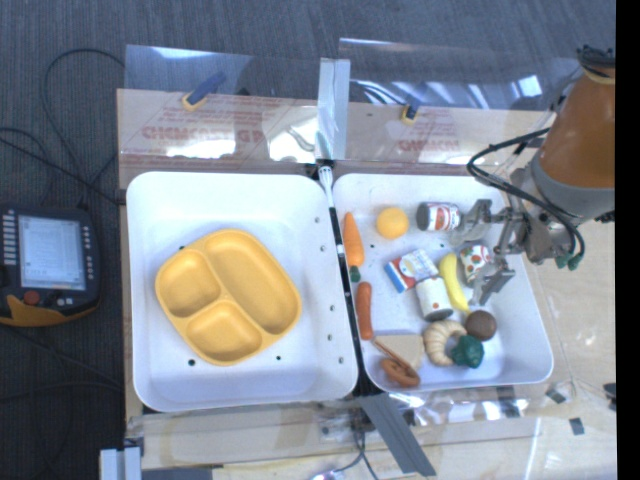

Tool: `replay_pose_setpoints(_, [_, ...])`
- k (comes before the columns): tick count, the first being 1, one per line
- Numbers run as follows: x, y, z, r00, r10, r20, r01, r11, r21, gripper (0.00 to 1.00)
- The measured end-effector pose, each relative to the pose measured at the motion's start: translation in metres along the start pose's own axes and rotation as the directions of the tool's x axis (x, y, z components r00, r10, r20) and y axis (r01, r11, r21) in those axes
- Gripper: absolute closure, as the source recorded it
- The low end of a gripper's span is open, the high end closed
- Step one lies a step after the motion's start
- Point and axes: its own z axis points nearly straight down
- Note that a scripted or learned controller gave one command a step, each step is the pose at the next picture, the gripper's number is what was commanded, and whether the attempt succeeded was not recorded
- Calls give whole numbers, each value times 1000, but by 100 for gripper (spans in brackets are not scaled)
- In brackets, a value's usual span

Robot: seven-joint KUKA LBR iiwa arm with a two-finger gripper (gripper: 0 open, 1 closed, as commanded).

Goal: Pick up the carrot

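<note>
Landmark: the carrot (353,239). Nearest the camera, below the carrot, lies a sausage (365,310); further below, a pretzel (401,372). The carrot lies lengthwise against the left wall of the right bin (540,368), beside the divider, so a wall-side finger has little clearance. Right of the carrot sits an orange (392,222), then a can (437,216). Far right of the carrot, the gripper (488,251) hovers with fingers apart, holding nothing.
</note>
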Motion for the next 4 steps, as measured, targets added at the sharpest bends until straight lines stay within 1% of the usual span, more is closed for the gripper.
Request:
replay_pose_setpoints(1, [-5, 48, 136, 962, 272, 17, -272, 962, -2, 0])
replay_pose_setpoints(2, [-83, 51, 144, 895, 446, -8, -446, 895, 3, 0])
replay_pose_setpoints(3, [-112, 48, 144, 732, 681, 14, -681, 732, 0, 0])
replay_pose_setpoints(4, [-91, 85, 121, 685, 729, -2, -729, 685, 6, 0])
